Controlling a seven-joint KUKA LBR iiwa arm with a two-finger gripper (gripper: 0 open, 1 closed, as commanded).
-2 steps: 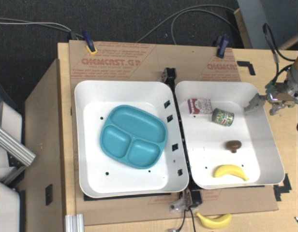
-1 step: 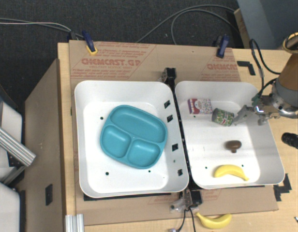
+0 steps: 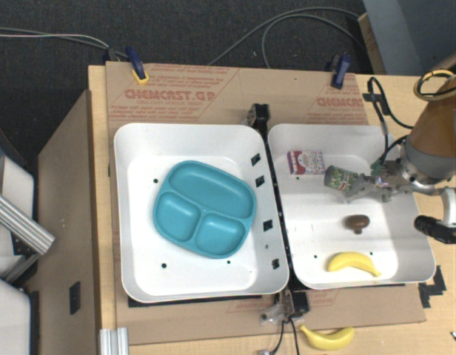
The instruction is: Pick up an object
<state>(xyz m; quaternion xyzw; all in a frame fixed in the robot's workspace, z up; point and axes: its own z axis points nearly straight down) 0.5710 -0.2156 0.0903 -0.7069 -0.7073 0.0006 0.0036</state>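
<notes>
Two white bins (image 3: pixel 132 198) sit side by side; my pincer (image 3: pixel 359 186) hangs in the right one, pinching a green can (image 3: pixel 340 177) at its ten o'clock.

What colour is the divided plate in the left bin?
Teal blue; the three-compartment plastic plate shows best in the camera view.

Two shallow white bins are sitting side by side on the bench, a left bin (image 3: pixel 132 198) and a right bin (image 3: pixel 406 261). One blue divided plate (image 3: pixel 204 208), with three compartments, is lying in the left bin. Four things are lying in the right bin: one small carton (image 3: pixel 306 162), one green can (image 3: pixel 342 178), one small brown object (image 3: pixel 356 222) and one yellow banana (image 3: pixel 352 263). A second banana (image 3: pixel 329 336) is lying outside the bins at the bench's near edge. Two clamps are gripping the far edge, one yellow-and-blue clamp (image 3: pixel 135 66) and one blue clamp (image 3: pixel 339 70).
</notes>
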